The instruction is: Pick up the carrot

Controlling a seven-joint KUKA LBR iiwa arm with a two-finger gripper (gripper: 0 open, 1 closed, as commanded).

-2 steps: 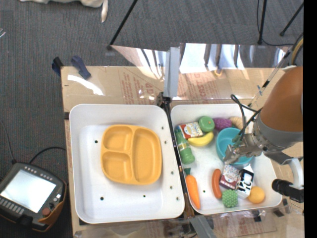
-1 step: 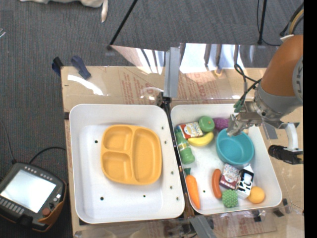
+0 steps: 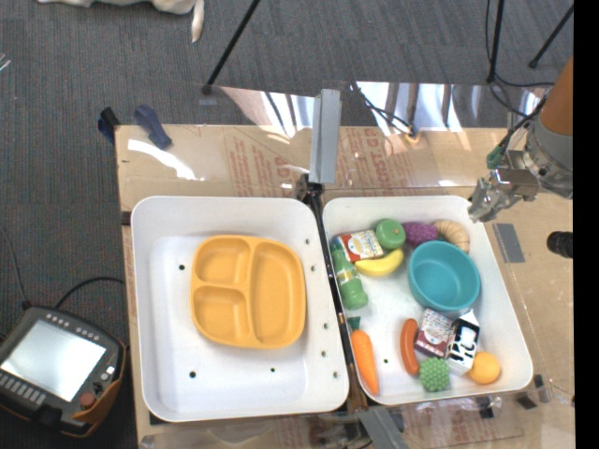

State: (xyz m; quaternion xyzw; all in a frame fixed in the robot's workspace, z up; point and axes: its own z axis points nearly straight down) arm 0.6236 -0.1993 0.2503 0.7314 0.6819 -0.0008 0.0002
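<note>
The carrot [image 3: 365, 360], orange with a small green top, lies along the near left wall of the right bin [image 3: 513, 305]. My gripper [image 3: 489, 197] hangs at the bin's far right corner, over its rim and well away from the carrot. Nothing shows between its fingers.
The right bin also holds a teal bowl [image 3: 445, 277], a banana [image 3: 381, 265], a green bottle [image 3: 350, 282], a red sausage [image 3: 409, 346], a spiky green ball [image 3: 434, 374], an orange [image 3: 484, 369], small cartons and grapes. A yellow divided plate [image 3: 249, 290] sits in the left bin [image 3: 168, 344].
</note>
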